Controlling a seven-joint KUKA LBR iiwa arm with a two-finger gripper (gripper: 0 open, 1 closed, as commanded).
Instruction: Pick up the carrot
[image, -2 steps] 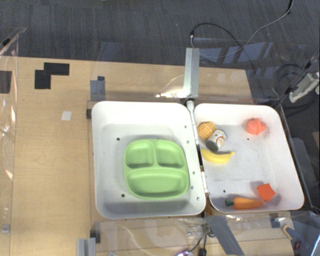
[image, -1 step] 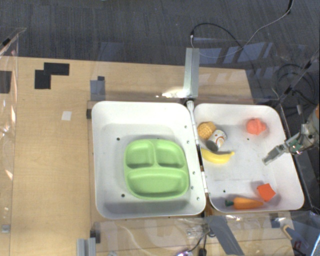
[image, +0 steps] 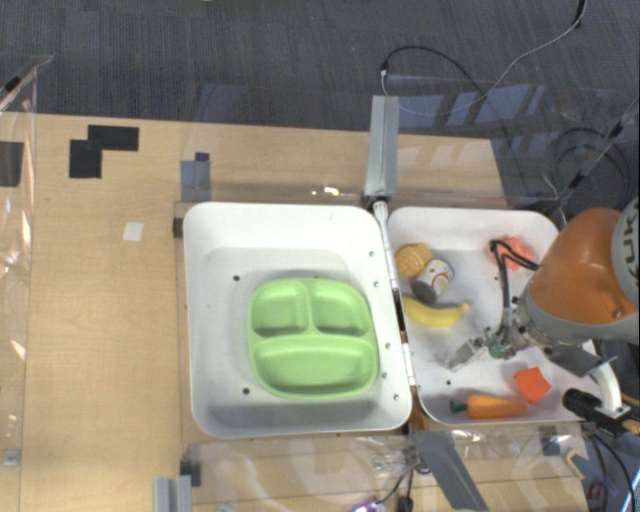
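The orange carrot with a green stem end (image: 492, 406) lies by the near wall of the right white plastic bin (image: 470, 222), beside an orange block (image: 532, 384). The metal two-finger gripper (image: 468, 352) hovers above it, fingers spread, pinching nothing. A yellow banana (image: 434, 314) lies nearby. The left white bin (image: 215, 300) holds a green compartment tray (image: 313, 336). Both sit on a light wooden bench (image: 90, 330) before dark carpet (image: 200, 50).

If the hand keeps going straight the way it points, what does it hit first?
The hand points left and slightly down. Likely bare bin floor first, just below the banana; the carrot lies off that line. Depth is unclear.
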